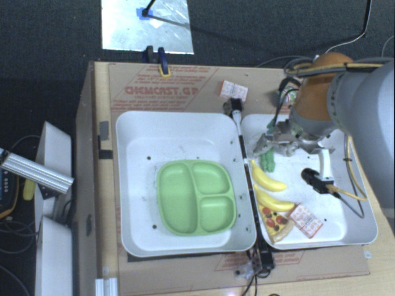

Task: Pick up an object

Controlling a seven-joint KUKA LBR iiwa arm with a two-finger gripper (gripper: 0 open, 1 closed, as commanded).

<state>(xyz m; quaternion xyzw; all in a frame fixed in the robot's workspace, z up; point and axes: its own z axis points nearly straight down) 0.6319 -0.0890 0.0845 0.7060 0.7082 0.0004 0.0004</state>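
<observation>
Reaching arm: grey arm point(361, 97) comes in from right, over right bin point(358, 227)
Gripper: gripper point(270, 145) low at right bin's upper-left part, fingers' spread cannot tell, grasp unclear
Green object: green object point(268, 161) just below gripper, contact unclear
Bananas: two bananas point(269, 181) along divider
Pizza toy: pizza slice point(276, 221) beside red-white packet point(306, 220)
Left bin: left bin point(139, 140) holds green divided plate point(196, 197)

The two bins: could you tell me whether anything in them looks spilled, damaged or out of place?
Nothing stands out. The green divided plate lies flat in the left bin. In the right bin, two bananas, a pizza slice and a small packet lie loosely near the divider, with the gripper above a green item.
</observation>
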